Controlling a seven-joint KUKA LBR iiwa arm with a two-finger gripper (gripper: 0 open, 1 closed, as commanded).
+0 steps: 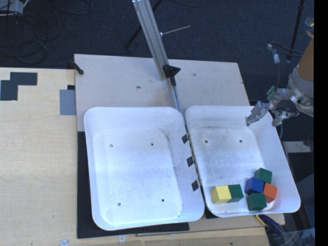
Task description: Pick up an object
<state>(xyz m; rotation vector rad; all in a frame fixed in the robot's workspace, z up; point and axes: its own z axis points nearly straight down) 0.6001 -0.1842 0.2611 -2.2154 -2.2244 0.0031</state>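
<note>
The blocks sit packed in the near right corner of the right bin [225, 137], and that crowding is the main risk: fingers coming down on one block would likely strike a neighbour or the bin wall, and the grasp could slip or close on nothing. The yellow block [221, 194] touches a green block [236, 192] on its right. Further right lies another green block [256, 202], nearest the rim, with an orange block [270, 191] beside it, a blue block [254, 185] just behind, and a third green block [263, 175] behind that. The left bin [136, 163] holds no blocks. At the right bin's far right edge, well apart from the blocks, hangs the gripper [267, 113]; it carries nothing, fingers seemingly spread.
</note>
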